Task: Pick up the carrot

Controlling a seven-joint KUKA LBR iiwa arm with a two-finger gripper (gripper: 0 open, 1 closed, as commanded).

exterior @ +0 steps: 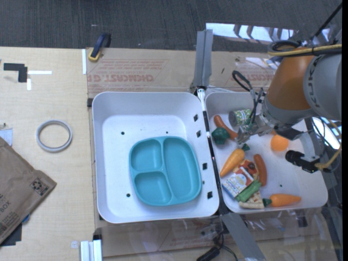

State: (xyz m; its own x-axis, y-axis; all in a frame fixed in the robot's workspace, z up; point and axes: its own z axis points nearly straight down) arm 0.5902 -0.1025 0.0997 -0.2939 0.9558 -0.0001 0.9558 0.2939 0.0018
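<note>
Carrot (pixel 232 161) lies slanted in the right bin (pixel 318 185) just below the gripper (pixel 246 135); judged light, rigid, smooth, best gripped across its thicker middle; jaw state cannot be told.

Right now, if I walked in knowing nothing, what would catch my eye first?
Probably the teal divided plate lying alone in the left bin. Next, the grey arm with its orange band reaching in from the right over the right bin, which holds a jumble of toy food, including a carrot near the bin's left wall.
</note>
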